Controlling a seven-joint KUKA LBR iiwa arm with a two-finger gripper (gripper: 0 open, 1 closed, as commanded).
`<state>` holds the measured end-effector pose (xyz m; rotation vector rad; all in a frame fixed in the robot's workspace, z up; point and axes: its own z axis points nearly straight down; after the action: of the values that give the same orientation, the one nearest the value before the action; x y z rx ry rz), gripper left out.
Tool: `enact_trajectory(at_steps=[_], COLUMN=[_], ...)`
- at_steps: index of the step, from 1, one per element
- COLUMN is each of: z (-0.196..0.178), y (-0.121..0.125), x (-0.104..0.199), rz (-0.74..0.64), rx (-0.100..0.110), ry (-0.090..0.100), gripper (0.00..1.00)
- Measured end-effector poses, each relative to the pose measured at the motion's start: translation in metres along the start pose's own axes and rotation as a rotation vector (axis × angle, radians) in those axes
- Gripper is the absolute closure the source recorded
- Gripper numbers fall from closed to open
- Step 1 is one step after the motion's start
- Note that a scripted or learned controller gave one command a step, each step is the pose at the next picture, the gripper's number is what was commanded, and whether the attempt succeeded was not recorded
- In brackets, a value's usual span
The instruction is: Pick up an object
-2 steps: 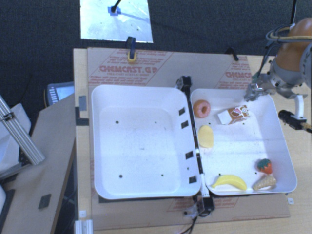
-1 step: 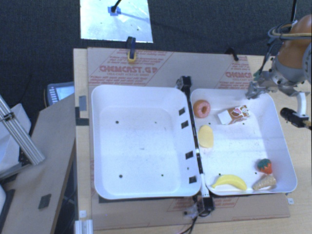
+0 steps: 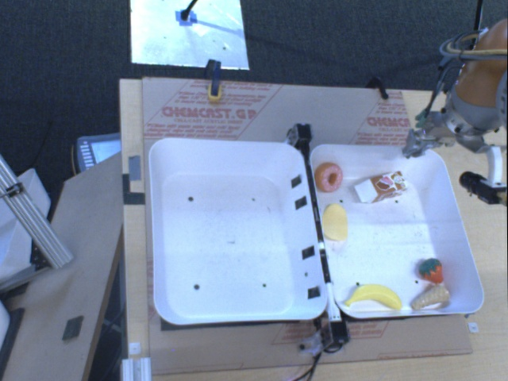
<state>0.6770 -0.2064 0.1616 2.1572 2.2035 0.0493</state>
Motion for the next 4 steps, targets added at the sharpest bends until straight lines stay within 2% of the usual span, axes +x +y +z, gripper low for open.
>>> enact_trajectory(at_steps=[4], z=[-0.046], y=[0.007], x=[-0.002], rz=[-0.009], rx=[-0.017], ry=[-0.007], gripper=[1.0])
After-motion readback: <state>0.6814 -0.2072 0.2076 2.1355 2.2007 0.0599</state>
